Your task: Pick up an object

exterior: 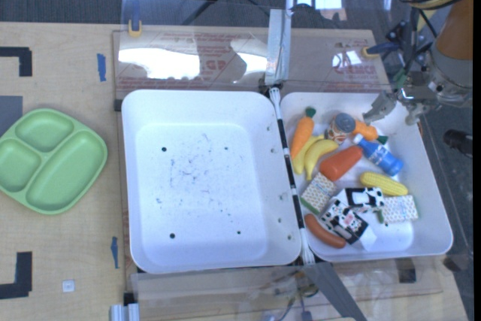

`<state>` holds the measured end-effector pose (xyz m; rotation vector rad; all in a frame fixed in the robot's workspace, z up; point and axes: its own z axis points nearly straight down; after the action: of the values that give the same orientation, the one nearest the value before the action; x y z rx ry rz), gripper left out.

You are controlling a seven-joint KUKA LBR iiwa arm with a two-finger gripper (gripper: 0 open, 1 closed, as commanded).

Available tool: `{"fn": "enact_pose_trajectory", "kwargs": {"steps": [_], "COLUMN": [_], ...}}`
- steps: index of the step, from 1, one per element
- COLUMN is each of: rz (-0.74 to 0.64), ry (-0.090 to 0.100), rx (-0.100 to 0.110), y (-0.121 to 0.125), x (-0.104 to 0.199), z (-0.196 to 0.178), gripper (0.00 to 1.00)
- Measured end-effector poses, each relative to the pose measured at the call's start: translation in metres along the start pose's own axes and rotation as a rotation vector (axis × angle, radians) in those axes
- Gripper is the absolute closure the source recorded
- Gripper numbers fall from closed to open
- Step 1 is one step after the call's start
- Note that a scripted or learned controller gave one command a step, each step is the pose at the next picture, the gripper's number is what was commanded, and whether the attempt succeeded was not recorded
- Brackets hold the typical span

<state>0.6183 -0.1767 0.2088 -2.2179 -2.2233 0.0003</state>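
Hand (396,110) of mine is hanging over the top right corner of the right bin (432,237), fingers spread with nothing between them. Just below and left of it sits the pile: a small round can (343,124) next to an orange carrot (302,133), a banana (317,153), a blue bottle (381,155), and an orange-red bottle-shaped thing (342,162). Further down there's a corn cob (383,182), a black-and-white cow-print toy (353,210) and a sausage (324,231) near the bottom edge. Left bin (203,169) sits beside it, walls touching. Way off on the desk's (68,252) left side is a green divided plate (49,159).
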Motion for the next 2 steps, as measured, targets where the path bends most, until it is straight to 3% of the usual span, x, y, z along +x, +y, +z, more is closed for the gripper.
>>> {"fn": "enact_pose_trajectory", "kwargs": {"steps": [1, 2], "rz": [0.115, 0.163], "ry": [-0.003, -0.003], "rx": [-0.004, -0.004], "y": [0.011, -0.002], "x": [-0.034, -0.034], "z": [-0.032, -0.056], "gripper": [0.00, 0.00]}}
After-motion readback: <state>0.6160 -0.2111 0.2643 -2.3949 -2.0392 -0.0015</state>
